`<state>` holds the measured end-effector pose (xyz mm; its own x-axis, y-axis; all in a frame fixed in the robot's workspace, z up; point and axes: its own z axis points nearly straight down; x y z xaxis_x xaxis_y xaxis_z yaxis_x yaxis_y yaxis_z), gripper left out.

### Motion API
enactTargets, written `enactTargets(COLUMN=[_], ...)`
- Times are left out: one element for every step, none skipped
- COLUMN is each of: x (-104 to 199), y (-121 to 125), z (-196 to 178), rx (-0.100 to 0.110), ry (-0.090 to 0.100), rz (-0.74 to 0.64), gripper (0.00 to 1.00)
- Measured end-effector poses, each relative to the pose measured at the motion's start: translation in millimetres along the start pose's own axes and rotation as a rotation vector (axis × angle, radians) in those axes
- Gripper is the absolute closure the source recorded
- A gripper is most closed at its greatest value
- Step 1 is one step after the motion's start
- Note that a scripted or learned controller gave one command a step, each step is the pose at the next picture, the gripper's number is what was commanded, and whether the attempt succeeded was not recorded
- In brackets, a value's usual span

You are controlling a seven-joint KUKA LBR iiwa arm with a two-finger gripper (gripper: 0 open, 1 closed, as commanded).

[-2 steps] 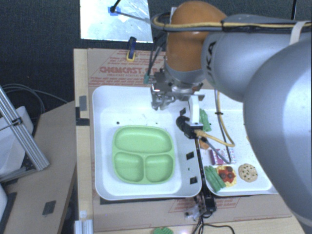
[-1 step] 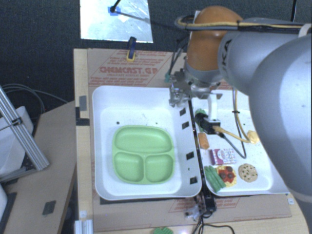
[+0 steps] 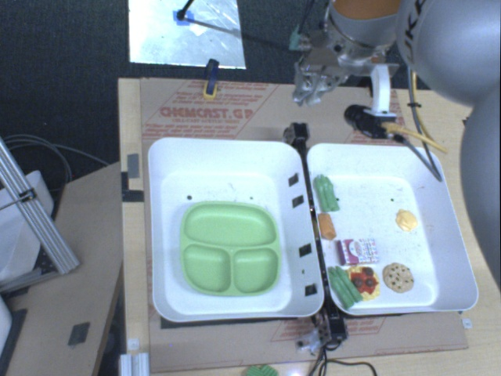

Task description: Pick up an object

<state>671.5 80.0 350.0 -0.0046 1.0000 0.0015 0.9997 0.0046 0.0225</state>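
My gripper point(image 3: 313, 92) hangs high above the bench, over the cardboard behind the two bins, with nothing between its fingers that I can make out. The right bin point(image 3: 438, 210) holds several small toy foods: a green pod point(image 3: 326, 193), an orange piece point(image 3: 326, 226), a pink and white packet point(image 3: 357, 251), a pizza slice point(image 3: 365, 281), a green bean point(image 3: 341, 286), a cookie point(image 3: 398, 276) and a yellow chip point(image 3: 405, 220). The left bin point(image 3: 168, 171) holds a green divided plate point(image 3: 230, 247).
A black divider clip strip point(image 3: 307, 218) runs between the bins. A shiny foil sheet point(image 3: 188, 22) lies on the dark floor at the back. A metal frame point(image 3: 31, 218) stands at the left. A blue and yellow clamp point(image 3: 210, 79) sits on the cardboard's far edge.
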Motion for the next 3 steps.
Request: enactTargets(x=[-39.1, -3.5, -35.7], y=[0.6, -74.5, -112.4], z=[-183.4, -14.3, -199.2], rx=[0.0, 0.04, 0.001], ry=[-0.002, -0.001, 0.001], rz=[0.005, -0.002, 0.002], gripper=[1.0, 1.0, 1.0])
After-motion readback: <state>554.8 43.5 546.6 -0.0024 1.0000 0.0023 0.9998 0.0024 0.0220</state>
